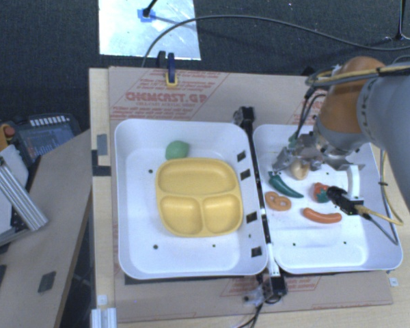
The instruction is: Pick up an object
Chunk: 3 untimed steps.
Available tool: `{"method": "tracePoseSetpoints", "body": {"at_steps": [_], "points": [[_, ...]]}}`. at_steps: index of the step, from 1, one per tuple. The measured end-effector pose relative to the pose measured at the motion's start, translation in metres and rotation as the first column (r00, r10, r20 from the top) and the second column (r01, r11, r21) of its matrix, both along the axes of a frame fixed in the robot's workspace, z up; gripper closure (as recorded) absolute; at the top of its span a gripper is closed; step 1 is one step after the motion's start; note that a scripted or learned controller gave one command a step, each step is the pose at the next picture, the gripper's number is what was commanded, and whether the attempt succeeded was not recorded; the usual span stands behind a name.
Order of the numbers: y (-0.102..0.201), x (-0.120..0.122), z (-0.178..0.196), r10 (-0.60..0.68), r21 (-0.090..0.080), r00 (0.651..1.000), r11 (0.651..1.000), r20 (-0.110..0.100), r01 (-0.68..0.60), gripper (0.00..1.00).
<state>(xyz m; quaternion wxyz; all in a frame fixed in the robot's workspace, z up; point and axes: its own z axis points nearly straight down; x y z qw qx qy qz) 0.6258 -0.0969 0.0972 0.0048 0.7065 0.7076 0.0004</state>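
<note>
While low in the right bin [376, 251] – gripper [295, 161] touches a tan object [300, 170] | grip unclear

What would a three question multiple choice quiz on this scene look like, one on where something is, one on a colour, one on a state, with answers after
1. Where does the yellow tray lie?
A. In the left bin
B. In the right bin
C. On the cardboard outside both bins

2. What colour is the small round lump just behind the tray?
A. Red
B. Green
C. Blue

3. How does the tray stand?
A. Upside down
B. Tipped on its edge against a wall
C. Flat, its three compartments facing up

Answers:
1. A, the tray sits on the floor of the left bin, while the gripper works over the right bin.
2. B, the lump is plainly green against the white bin.
3. C, one long compartment and two smaller ones show from above.
</note>
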Motion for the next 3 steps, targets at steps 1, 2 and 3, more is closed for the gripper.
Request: {"method": "tracePoseSetpoints", "body": {"at_steps": [1,2,3], "points": [[0.002,0.000,0.009,0.000,0.005,1.000,1.000,-0.002,0.000,1.00],[0.003,-0.005,0.055,0.000,0.006,1.000,1.000,-0.003,0.000,1.00],[0.005,-0.011,0.117,0.002,0.005,1.000,1.000,0.000,-0.002,1.00]]}}
